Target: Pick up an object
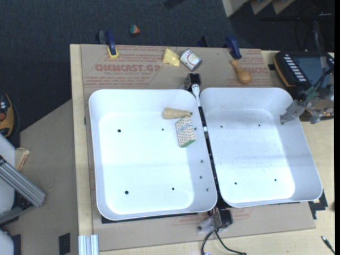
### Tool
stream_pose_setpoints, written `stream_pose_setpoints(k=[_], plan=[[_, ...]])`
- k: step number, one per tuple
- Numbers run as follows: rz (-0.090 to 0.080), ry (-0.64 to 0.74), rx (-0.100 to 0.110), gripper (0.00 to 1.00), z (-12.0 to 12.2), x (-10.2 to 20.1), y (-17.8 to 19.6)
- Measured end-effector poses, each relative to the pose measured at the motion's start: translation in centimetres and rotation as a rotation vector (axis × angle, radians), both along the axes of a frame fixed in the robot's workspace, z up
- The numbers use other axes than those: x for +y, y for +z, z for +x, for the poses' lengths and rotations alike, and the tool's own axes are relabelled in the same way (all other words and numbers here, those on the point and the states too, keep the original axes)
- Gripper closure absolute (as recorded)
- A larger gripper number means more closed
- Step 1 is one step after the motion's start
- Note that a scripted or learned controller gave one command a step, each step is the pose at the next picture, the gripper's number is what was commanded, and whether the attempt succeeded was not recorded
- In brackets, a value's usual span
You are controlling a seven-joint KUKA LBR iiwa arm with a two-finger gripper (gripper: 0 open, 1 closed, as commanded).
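your pincer [289,113] sits at the far right rim of the right bin [255,195], and at this size and blur you cannot tell whether it is released or clenched; nothing shows in its grip. it hangs at the bin's edge rather than over anything worth taking, which reads as a parked or starting pose, so judge the pick as not yet begun. the candidates for you lie in the left bin [138,195], well apart from the pincer: a tan cone-like piece [175,113] lying on its side near the upper right part of that bin, and just below it, touching or almost touching, a patterned green and white packet [184,130]. both sit close to the wall shared by the two bins, likely because loose things slide and settle there. that wall may crowd a grasp from the right. beyond the bins, on the surface, rest a yellow wedge [171,58], a small white carton [190,59] and a wooden pear-shaped thing [241,72].
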State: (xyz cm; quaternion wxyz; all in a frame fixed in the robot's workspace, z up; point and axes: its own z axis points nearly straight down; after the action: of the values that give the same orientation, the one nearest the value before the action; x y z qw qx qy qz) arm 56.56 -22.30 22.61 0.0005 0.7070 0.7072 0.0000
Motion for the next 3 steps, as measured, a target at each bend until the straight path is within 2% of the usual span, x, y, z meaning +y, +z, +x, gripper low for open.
stream_pose_setpoints(k=[1, 2, 3], plan=[[0.005, 0.008, 0.004, 0.0, 7.2, 7.0, -14.9], [0.002, 0.01, -0.015, 0.0, 10.5, 15.1, -3.3], [0.006, 0.011, 0.001, 0.0, 10.1, 26.0, -4.1]])
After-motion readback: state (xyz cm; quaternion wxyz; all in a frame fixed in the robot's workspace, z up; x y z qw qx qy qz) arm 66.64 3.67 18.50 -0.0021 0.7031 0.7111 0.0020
